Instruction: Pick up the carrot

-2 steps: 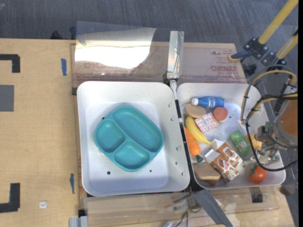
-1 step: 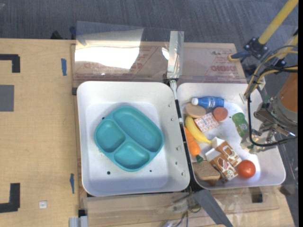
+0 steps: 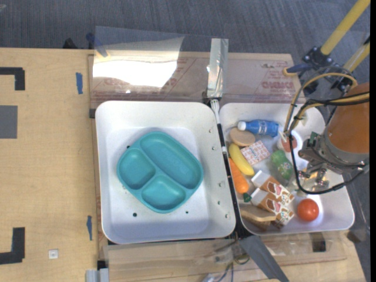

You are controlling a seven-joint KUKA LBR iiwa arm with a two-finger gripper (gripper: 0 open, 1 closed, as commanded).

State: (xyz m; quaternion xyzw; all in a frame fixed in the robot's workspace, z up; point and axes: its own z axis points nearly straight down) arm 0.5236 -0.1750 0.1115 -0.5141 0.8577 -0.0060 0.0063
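Fingers of the gripper (image 3: 314, 178) sit low under the wrist among cables, and whether they are open or closed cannot be told from the camera view; no item is visible between them. One arm (image 3: 352, 131), with its orange band, reaches in from the right and stands over the right half of the right bin (image 3: 341, 219). Two white bins rest side by side on the table (image 3: 47, 175). The left bin (image 3: 117, 119) contains one teal plate (image 3: 160, 170) with three compartments. The right bin holds a crowded group of toy food items. One carrot (image 3: 238, 178), orange, lies lengthwise close to the left wall of this bin, on the side far from the gripper. One yellow banana (image 3: 241, 159) lies just beside the carrot, overlapping its upper end. One blue bottle (image 3: 258, 127) with a white cap lies near the far wall, with one tan round bun (image 3: 242, 137) just below it. One pink-patterned packet (image 3: 255, 153) lies to the right of the banana. One green item (image 3: 282, 166) lies between the packet and the gripper. One red tomato (image 3: 308, 209) lies near the front right, below the gripper. One patterned box (image 3: 276, 195) lies between the carrot and the tomato.
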